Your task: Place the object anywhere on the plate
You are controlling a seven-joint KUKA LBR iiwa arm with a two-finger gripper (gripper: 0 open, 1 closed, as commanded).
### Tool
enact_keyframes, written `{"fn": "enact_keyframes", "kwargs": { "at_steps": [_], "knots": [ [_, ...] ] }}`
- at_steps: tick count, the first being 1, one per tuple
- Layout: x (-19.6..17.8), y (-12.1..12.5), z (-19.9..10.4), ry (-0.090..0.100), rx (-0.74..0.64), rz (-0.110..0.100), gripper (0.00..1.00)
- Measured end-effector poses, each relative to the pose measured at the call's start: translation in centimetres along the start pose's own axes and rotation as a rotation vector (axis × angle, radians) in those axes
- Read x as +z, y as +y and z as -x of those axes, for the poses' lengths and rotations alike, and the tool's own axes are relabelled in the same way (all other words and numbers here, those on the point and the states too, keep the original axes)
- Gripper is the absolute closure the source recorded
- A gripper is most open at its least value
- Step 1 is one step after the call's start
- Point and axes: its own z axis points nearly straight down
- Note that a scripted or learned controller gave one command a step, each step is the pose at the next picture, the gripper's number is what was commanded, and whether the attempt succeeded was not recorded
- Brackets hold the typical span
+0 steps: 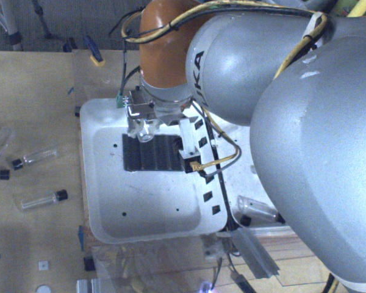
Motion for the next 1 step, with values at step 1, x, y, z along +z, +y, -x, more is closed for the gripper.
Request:
{"fn": "enact_keyframes", "kwargs": {
  "at_steps": [1],
  "knots": [
    [3.31, 4.64, 1.69, -0.001, -0.353, 0.008, 1.0]
  ]
}}
